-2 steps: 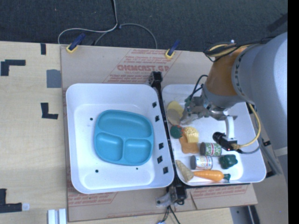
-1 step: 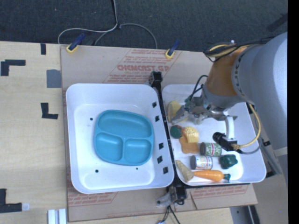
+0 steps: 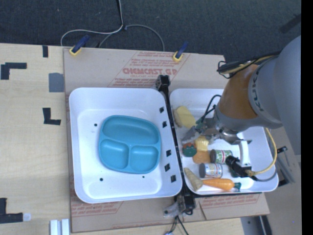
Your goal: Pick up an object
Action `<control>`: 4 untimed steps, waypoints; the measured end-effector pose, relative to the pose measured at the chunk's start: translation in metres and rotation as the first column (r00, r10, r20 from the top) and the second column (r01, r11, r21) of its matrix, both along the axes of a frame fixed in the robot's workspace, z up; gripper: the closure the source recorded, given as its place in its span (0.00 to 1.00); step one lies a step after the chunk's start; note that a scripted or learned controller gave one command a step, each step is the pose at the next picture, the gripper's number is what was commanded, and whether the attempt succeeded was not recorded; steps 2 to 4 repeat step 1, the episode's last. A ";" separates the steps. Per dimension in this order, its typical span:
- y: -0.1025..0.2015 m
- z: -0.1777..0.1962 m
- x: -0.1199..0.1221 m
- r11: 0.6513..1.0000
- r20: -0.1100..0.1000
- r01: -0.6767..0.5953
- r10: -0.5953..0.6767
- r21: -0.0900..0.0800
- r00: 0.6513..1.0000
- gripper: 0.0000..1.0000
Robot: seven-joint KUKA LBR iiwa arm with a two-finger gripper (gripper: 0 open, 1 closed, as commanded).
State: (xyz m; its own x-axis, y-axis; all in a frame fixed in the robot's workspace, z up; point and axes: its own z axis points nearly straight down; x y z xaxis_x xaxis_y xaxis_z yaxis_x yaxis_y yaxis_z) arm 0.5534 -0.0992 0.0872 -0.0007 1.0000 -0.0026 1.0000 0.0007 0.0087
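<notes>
In the right bin: pale yellow lemon-like item near the divider; small yellow piece and teal round piece just below it; orange-brown lump; two small cans side by side; carrot along the near wall. Gripper low over the yellow piece, spread not discernible. In the left bin: blue sectioned plate, centred. Both bins on cardboard-covered bench.

Glossy white plastic bins, smooth matt blue tray
</notes>
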 end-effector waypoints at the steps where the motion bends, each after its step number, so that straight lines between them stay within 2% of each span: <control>1: -0.001 0.010 0.001 1.000 0.000 0.000 0.000 -0.002 1.000 1.00; 4: -0.001 0.010 0.001 1.000 0.000 0.000 0.000 -0.002 1.000 1.00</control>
